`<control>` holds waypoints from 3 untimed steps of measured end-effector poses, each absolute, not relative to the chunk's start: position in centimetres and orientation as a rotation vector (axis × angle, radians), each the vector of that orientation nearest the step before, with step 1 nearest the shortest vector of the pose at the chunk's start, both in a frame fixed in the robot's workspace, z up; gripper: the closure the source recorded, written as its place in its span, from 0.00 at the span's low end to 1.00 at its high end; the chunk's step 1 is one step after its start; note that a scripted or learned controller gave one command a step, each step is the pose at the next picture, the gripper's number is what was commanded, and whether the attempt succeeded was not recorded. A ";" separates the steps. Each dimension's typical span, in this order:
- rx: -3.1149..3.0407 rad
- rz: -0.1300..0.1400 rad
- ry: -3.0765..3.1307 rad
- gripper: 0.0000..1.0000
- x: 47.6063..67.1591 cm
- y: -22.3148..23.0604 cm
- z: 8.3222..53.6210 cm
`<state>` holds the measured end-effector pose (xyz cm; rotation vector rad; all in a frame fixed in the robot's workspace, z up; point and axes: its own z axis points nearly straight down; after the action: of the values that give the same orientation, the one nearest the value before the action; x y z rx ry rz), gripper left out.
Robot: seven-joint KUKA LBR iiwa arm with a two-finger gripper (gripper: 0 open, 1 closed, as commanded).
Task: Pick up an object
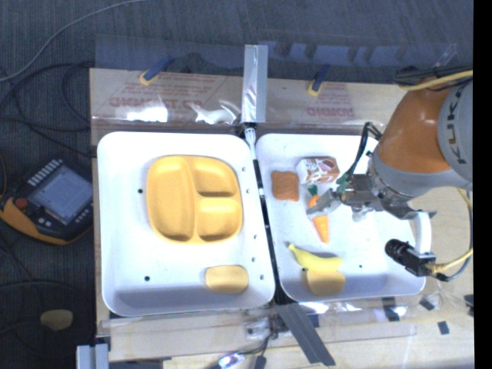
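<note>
My gripper [343, 203] hangs over the middle of the right bin [384, 283], with the arm coming in from the right. Just left of and below it lies a small orange carrot [321, 227] with a green top, close to the gripper or touching it. A red and white packet [318, 169] lies just above the gripper. An orange-brown square piece [284, 185] sits to the left, near the bin's inner wall. A yellow banana [313, 257] and a tan bread-like piece [327, 282] lie at the front of this bin.
The left bin [123, 283] holds a yellow divided plate [194, 197] and a tan oval piece [227, 278] at its front. A ridge [260, 206] parts the two bins. A black part [407, 256] with cable juts from the arm at the right bin's front right.
</note>
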<state>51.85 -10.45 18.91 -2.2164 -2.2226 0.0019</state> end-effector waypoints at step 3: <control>-2.029 0.002 -2.397 1.00 58.8 -6.2 18.3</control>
<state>58.84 -6.20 18.30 -2.0292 -2.3970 0.0022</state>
